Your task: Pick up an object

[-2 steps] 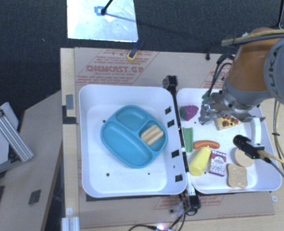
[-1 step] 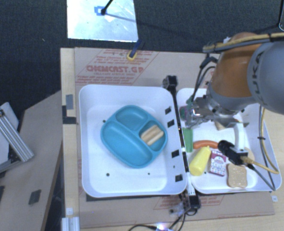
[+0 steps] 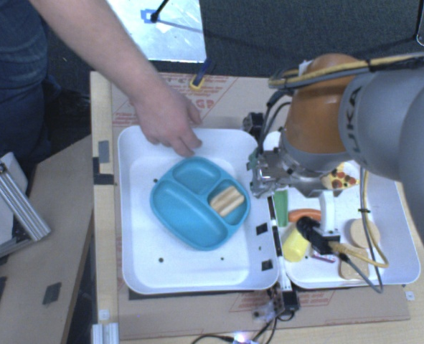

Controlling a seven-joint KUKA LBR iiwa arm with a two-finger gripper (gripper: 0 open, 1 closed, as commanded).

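Note:
A blue divided plate [image 3: 190,203] lies in the left white bin [image 3: 147,264]. A tan ridged piece [image 3: 227,200] rests in the plate's right compartment. My gripper [image 3: 267,181] hangs over the divider between the bins, at the left edge of the right bin [image 3: 405,264], under the grey and orange arm [image 3: 326,117]. Just below it lie a green piece [image 3: 280,201], an orange piece [image 3: 305,214] and a yellow piece [image 3: 295,245]. I see nothing held.
A person's hand [image 3: 170,126] reaches into the left bin from the upper left, fingertips at the plate's far rim. In the right bin a pizza-like piece [image 3: 339,178] and tan round pieces [image 3: 360,233] lie partly under the arm.

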